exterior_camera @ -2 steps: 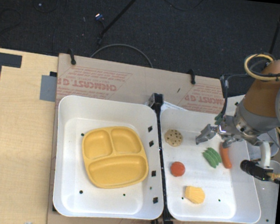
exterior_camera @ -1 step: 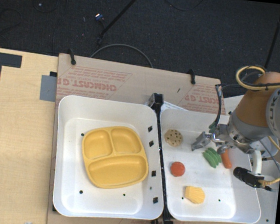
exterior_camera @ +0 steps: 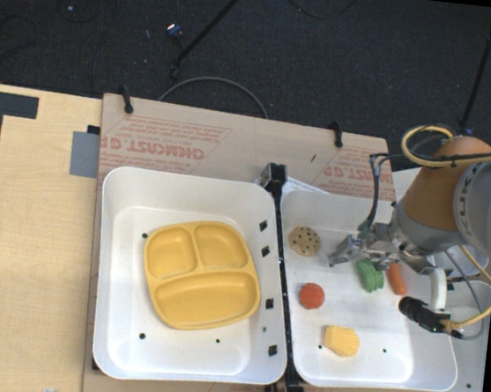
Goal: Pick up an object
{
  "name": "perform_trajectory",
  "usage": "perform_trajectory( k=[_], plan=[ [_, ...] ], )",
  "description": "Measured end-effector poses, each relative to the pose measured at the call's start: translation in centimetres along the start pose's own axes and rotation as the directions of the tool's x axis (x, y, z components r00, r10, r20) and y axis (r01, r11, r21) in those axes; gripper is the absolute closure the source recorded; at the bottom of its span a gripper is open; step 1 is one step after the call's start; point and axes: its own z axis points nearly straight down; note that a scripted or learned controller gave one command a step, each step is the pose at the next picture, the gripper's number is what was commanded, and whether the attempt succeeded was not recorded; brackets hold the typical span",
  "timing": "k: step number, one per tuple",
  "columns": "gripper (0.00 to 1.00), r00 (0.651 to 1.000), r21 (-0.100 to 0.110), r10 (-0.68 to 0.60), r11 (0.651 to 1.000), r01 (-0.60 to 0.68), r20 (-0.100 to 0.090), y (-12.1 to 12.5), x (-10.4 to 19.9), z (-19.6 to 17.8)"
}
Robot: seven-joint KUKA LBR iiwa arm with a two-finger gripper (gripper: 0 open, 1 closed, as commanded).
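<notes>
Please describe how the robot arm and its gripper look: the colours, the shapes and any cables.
The arm is rounded and grey, with a broad orange band above the wrist. A yellow cable loop sits on top of the band, and thin dark cables run beside it. The gripper is small, metallic grey, with slim fingers. A black cylindrical part sticks out below the wrist.

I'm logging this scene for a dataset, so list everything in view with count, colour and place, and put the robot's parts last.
bins: 2, white, side by side on the bench
tray: 1, yellow, three compartments, in the left bin
cookie: 1, tan with dark chips, right bin, far left
ball: 1, red, right bin, middle
yellow piece: 1, yellow, right bin, near side
green piece: 1, green, right bin, by the gripper
orange piece: 1, orange, beside the green piece
arm: 1, grey and orange, from the right
gripper: 1, metal, over the right bin
</notes>
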Motion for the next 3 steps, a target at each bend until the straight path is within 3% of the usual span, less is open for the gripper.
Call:
perform_trajectory(
  k=[1,2,3],
  plan=[
    [1.00,1.000,-0.008,0.001,1.000,-0.001,0.006,0.2,-0.3,-1.4],
    [1.00,1.000,0.008,-0.001,1.000,0.001,-0.005,-0.5,0.2,-7.1],
    [1.00,1.000,0.007,-0.001,1.000,0.001,-0.004,-0.4,0.1,-11.9]
  ],
)
